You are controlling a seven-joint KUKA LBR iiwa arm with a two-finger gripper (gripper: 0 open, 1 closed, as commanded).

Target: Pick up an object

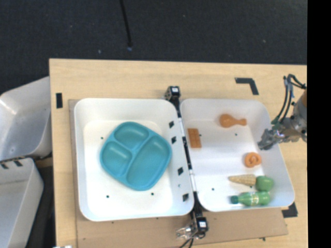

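Observation:
The right bin (207, 154) holds an orange drumstick-shaped toy (231, 121), a small brown block (194, 138), an orange round piece (252, 160), a tan cone (243, 180), a green apple-like toy (264, 182) and a green bottle (252, 198). My gripper (268, 139) hangs at the bin's right rim, just above and to the right of the orange round piece. Nothing shows between its fingers.
The left bin (93, 200) carries a blue divided plate (136, 155). Clips and black markers line the seam between the bins. White containers (23, 128) stand off the bench at the left. Cables run along the arm at the right edge.

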